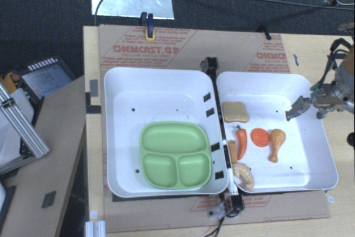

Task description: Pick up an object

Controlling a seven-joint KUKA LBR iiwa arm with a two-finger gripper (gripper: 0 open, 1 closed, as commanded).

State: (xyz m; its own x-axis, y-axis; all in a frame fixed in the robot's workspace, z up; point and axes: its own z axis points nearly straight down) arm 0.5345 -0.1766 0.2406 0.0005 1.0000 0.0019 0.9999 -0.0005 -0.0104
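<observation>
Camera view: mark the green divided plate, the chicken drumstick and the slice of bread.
green divided plate (166, 139), camera view, top compartment.
chicken drumstick (276, 139), camera view, meaty end.
slice of bread (235, 112), camera view, centre.

right bin (310, 175) right half bare (food leftward)

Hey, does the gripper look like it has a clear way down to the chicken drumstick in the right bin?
Probably yes. The gripper hovers above the right bin, up and right of the drumstick. Nothing lies over the drumstick; the tomato sits close on its left, which may crowd one finger.
</observation>
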